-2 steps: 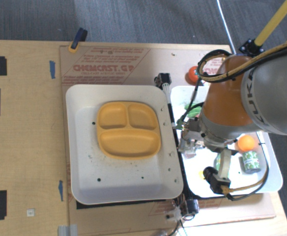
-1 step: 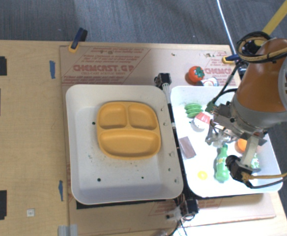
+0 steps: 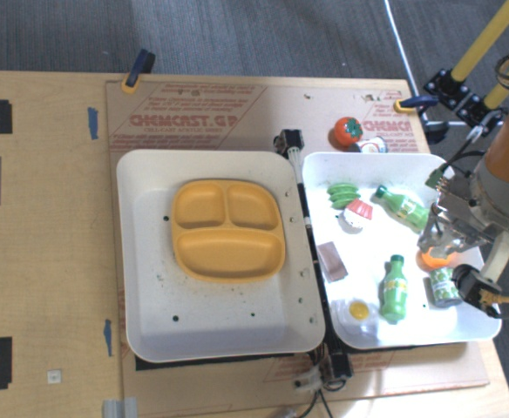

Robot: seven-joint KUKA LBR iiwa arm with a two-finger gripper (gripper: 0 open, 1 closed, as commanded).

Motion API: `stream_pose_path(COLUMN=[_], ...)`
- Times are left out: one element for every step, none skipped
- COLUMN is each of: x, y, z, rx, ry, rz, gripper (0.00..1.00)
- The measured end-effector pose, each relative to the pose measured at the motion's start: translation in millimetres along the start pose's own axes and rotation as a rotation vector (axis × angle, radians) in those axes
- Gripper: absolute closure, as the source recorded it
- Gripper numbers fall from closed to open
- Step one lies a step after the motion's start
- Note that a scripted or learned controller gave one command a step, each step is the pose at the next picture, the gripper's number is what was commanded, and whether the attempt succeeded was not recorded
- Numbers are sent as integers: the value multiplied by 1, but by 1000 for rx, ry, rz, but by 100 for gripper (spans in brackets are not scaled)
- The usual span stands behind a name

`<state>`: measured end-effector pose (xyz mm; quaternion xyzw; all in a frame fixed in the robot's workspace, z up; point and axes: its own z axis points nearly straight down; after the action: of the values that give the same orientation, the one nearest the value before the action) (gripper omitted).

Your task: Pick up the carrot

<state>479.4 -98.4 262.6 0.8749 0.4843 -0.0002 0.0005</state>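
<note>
Orange and small, the carrot (image 3: 437,258) is lying at the right side of the right bin (image 3: 372,331), directly under the gripper (image 3: 442,242). The arm (image 3: 503,159) is reaching in from the right edge, and the metal fingers are coming down around the carrot's upper part. The carrot is showing between the fingers, so the gripper is closing on it or already gripping it; whether it is off the bin floor I cannot tell.

Just below the carrot a small dark-green can (image 3: 444,287) is sitting near the bin's right wall. To the left, a green bottle (image 3: 394,289) is standing in the lower middle of the bin, with a yellow disc (image 3: 358,309) beside its base. A second green bottle (image 3: 402,207) is lying tilted higher up, near the gripper's left side. Further left a green leafy piece (image 3: 342,193) is resting above a small red-and-white toy (image 3: 355,217), and a brownish flat packet (image 3: 331,260) is lying close to the bin's left wall.

The left bin (image 3: 141,259) is holding a yellow divided plate (image 3: 228,230), well apart from the gripper. A red tomato (image 3: 346,132) is sitting on the cardboard beyond the right bin.
</note>
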Motion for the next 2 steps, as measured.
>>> stream_pose_path(x=[-42, 23], y=[26, -15], z=[10, 35], rx=[0, 6], ry=[0, 0], rz=[89, 377], gripper=[100, 100])
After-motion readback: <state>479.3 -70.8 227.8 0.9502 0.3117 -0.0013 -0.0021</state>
